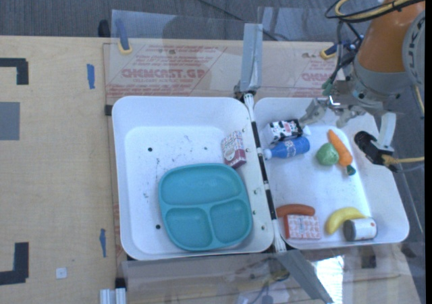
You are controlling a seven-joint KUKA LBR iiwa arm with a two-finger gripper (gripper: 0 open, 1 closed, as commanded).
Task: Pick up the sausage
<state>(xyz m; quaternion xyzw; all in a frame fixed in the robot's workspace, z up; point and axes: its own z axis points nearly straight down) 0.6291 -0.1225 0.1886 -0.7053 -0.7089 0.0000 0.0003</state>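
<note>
Red sausage [295,210], yellow banana [343,217], teal plate [202,205].

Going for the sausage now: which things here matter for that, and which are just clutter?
Job:
sausage
tool

Clutter:
teal plate
blue bottle
carrot
banana
snack packet

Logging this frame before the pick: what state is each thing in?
sausage: lying flat, right bin, untouched
banana: lying beside a can
can: on its side
blue bottle: on its side
carrot: lying flat
teal divided plate: upright, left bin
gripper: above right bin
</note>
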